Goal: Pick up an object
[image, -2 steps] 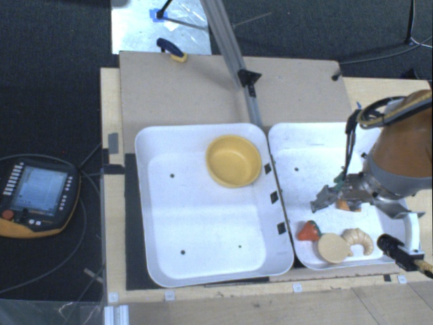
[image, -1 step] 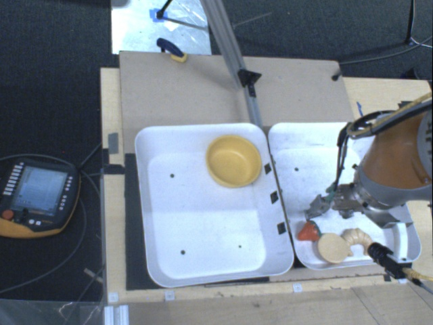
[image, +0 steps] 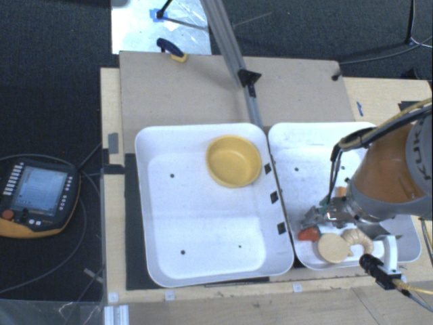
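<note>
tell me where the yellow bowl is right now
The yellow bowl sits in the left bin, at its far right corner beside the divide between bins.

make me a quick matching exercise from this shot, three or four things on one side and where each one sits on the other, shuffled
Things:
1. yellow bowl
2. round tan disc
3. small red object
4. handheld control pad

Places:
A. right bin, near front edge, under the arm
B. on the dark floor left of the bench
C. left bin, back right corner
D. right bin, just left of the tan disc

Pairs: 1-C, 2-A, 3-D, 4-B
</note>
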